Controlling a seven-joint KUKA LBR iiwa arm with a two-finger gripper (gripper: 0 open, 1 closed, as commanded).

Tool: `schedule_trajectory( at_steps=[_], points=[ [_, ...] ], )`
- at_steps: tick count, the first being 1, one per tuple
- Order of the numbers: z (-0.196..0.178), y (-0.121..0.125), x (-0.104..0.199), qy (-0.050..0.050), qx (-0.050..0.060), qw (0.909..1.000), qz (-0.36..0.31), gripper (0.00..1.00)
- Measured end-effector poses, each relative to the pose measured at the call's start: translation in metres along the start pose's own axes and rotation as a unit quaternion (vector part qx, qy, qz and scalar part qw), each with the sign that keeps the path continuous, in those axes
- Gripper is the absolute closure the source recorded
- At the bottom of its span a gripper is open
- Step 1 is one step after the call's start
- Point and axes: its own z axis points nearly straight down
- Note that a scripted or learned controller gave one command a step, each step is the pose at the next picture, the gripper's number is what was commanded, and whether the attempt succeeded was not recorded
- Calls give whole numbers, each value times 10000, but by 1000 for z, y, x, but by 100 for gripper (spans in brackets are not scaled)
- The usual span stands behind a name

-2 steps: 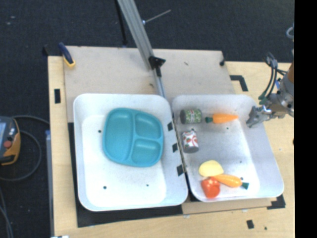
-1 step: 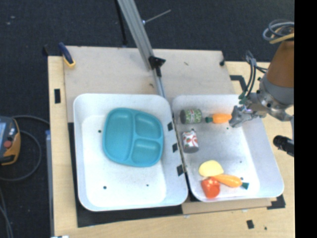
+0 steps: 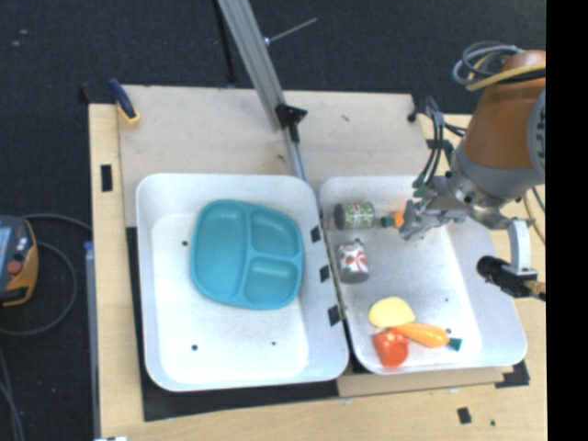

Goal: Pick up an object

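Bins sat side by side on the bench, and from the overhead camera view the left bin (image 3: pixel 165 356) carried a teal divided plate (image 3: pixel 248 253) while the right bin (image 3: pixel 487 338) held all the small things. Near its far left corner lay a green can (image 3: pixel 355 215) on its side, with a small orange piece (image 3: pixel 397 219) just beside it. A crumpled silver can (image 3: pixel 353 259) lay a little nearer, and at the near edge a yellow lemon-like piece (image 3: pixel 390 311), a red tomato-like piece (image 3: pixel 390 347) and a carrot (image 3: pixel 427 334) huddled together, touching.

The gripper (image 3: pixel 415 224) hung at the far end of that bin, close to the orange piece and the green can; whether it was spread or pinched I could not tell, and nothing showed held in it. To my eye the green can was the likeliest target. Lying on its side, it would want the grip set across its round body, or it might roll off toward the bin wall.
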Motion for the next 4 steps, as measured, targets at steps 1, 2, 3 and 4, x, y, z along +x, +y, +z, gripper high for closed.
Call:
schedule_trajectory(
  at_steps=[1,2,3,4],
  points=[
    [8,-2,50,5,0,10000,-5,100],
    [14,2,103,8,7,10000,-8,100],
    [5,-4,145,7,-9,10000,-7,100],
    [10,-9,199,10,15,10000,-11,100]
  ],
)
